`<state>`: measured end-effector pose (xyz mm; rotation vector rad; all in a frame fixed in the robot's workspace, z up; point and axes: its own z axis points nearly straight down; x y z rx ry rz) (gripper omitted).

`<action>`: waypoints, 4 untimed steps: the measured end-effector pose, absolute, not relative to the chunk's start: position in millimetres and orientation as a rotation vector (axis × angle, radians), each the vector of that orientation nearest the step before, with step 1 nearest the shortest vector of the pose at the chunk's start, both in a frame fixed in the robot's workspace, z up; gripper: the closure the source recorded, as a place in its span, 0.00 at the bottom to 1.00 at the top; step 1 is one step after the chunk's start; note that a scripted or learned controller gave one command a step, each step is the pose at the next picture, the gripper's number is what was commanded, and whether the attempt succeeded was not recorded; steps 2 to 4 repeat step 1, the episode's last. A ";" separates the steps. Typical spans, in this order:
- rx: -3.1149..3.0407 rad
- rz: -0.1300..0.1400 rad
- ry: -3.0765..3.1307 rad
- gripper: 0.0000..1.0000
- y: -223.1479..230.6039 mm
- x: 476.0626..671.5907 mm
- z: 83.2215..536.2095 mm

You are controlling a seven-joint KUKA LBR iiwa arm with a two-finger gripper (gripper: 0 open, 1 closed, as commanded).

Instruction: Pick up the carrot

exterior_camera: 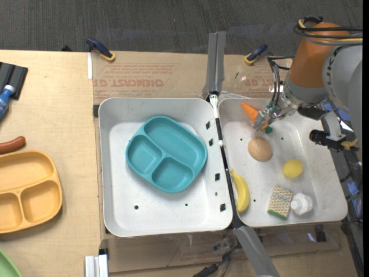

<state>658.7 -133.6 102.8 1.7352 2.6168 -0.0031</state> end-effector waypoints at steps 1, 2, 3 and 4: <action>1.123 0.001 2.929 1.00 -70.2 659.8 193.1; 1.123 0.001 2.929 1.00 -70.2 659.8 193.1; 1.123 0.001 2.929 1.00 -70.2 659.8 193.1; 1.123 0.001 2.929 1.00 -70.2 659.8 193.1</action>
